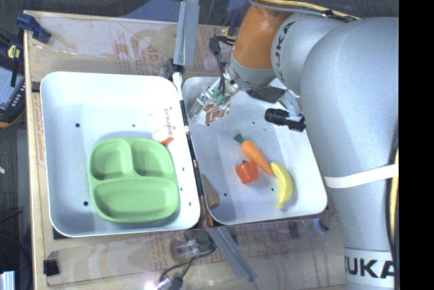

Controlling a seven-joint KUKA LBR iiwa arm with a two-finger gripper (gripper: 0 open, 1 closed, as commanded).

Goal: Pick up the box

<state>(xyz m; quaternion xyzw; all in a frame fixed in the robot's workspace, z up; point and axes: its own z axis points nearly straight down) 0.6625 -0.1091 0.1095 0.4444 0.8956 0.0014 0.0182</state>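
A small white box [162, 126] with an orange corner lies in the left bin [61, 99], close to that bin's right wall and touching the upper right corner of the green tray. My gripper [214, 108] hangs low over the upper left corner of the right bin [298, 207], a short way right of the box, across the two bin walls. A small brownish patch [218, 115] shows at the gripper's tip; I cannot make out what it is. The grey arm and its orange band [261, 34] cover the back of the right bin.
A green three-compartment tray [134, 181] fills the front of the left bin. In the right bin lie a carrot [255, 154], a red pepper piece [247, 171] and a banana [283, 185]. The bin walls [190, 153] meet between box and gripper.
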